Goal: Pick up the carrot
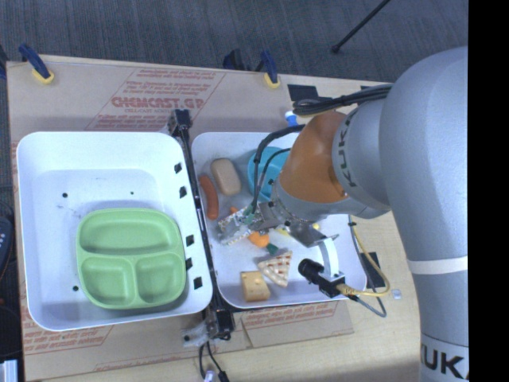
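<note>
Orange carrot piece [260,238] lies in the right shallow white bin [334,281], mid-bin, just beside a crinkled silver wrapper [231,225] and right under the grey arm's wrist. Gripper [266,221] is low over that spot; can't tell its state, wrist hides it. Same bin: reddish sausage [210,196] along the left wall, tan bread roll [226,176], sandwich wedge [276,268], square cracker [255,286]. Left white bin [48,173] holds a green divided plastic tray [131,256]. Both bins sit on the cardboard-covered worktop [119,94].
</note>
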`<control>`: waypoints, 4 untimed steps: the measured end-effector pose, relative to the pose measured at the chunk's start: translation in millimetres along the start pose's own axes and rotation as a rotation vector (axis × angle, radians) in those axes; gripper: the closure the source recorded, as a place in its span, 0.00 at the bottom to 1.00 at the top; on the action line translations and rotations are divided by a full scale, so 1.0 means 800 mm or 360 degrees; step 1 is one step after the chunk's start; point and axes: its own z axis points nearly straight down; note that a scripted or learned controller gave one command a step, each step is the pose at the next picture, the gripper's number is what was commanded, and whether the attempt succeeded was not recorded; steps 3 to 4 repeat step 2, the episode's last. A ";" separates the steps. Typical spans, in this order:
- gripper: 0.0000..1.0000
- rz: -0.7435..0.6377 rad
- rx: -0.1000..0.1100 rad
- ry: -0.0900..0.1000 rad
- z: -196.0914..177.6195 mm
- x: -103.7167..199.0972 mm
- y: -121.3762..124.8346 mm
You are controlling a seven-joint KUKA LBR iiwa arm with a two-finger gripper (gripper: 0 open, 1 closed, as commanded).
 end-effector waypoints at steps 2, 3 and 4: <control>1.00 0.0269 -0.0003 -0.0005 -0.127 0.068 -0.047; 1.00 0.0269 -0.0003 -0.0005 -0.127 0.068 -0.047; 1.00 0.0269 -0.0003 -0.0005 -0.127 0.068 -0.047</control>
